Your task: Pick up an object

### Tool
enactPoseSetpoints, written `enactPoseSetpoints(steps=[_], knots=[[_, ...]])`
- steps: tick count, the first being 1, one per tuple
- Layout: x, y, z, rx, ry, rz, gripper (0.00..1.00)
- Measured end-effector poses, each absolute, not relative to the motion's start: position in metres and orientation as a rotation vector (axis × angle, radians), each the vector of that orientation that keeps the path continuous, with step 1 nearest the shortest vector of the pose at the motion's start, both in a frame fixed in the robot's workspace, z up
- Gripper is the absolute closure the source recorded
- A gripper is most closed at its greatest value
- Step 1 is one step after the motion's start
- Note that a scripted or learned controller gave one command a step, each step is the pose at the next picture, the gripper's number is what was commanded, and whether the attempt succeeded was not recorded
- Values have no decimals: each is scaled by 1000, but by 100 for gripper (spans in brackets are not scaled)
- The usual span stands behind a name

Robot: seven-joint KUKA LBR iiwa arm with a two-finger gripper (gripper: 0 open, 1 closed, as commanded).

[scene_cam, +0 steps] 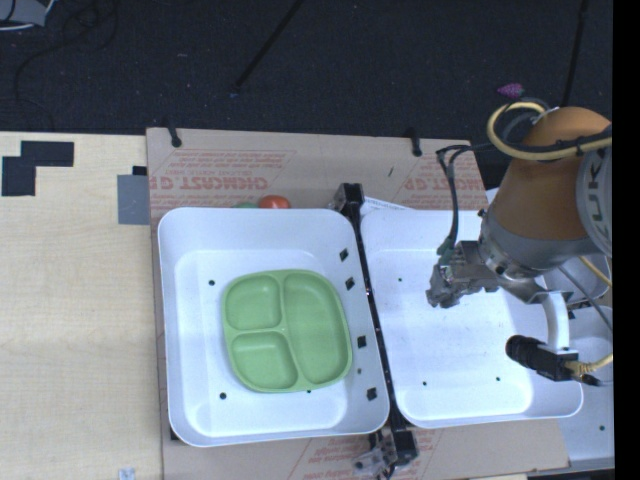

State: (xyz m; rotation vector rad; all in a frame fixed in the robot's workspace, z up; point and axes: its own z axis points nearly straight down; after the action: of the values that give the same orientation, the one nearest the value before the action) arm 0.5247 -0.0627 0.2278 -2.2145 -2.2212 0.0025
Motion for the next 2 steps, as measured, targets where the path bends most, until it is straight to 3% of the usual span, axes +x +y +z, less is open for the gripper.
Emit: enactPoseSetpoints(steps=[2], knots=[[524, 37, 217, -2214, -2222, 4, 100]])
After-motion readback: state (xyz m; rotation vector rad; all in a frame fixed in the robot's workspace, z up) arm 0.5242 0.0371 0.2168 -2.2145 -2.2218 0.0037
